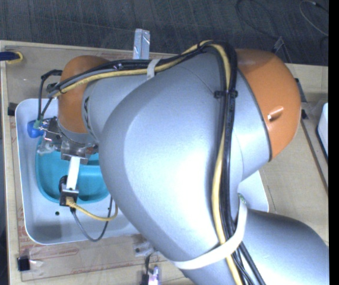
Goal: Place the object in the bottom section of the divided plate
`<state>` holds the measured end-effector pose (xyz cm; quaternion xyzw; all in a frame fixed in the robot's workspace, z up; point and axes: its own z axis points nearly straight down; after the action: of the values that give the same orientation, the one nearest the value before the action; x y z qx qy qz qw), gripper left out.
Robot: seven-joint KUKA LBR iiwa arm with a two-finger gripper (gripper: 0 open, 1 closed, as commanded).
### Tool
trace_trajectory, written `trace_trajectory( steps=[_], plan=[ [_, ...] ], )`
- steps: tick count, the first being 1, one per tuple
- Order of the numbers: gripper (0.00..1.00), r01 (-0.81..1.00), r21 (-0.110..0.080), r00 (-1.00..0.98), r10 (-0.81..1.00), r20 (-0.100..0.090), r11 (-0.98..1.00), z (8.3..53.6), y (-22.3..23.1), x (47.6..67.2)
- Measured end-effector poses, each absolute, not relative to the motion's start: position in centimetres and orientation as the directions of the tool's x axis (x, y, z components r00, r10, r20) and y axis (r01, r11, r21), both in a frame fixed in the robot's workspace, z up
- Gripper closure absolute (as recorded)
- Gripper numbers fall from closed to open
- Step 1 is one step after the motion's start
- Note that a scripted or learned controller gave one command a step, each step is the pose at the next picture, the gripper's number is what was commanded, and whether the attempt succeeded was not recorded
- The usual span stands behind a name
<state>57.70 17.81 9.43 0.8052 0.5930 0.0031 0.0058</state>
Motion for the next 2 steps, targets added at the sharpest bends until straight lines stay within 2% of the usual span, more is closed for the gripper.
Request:
trace_trajectory(
  steps=[1, 2],
  plan=[
    [0.00, 0.684, -0.005, 0.729, 0.684, -0.007, -0.729, 18.7, 7.1, 55.2],
    [0.00, 0.727, -0.005, 0.686, 0.727, -0.006, -0.686, 36.9, 5.4, 59.3]
  ],
)
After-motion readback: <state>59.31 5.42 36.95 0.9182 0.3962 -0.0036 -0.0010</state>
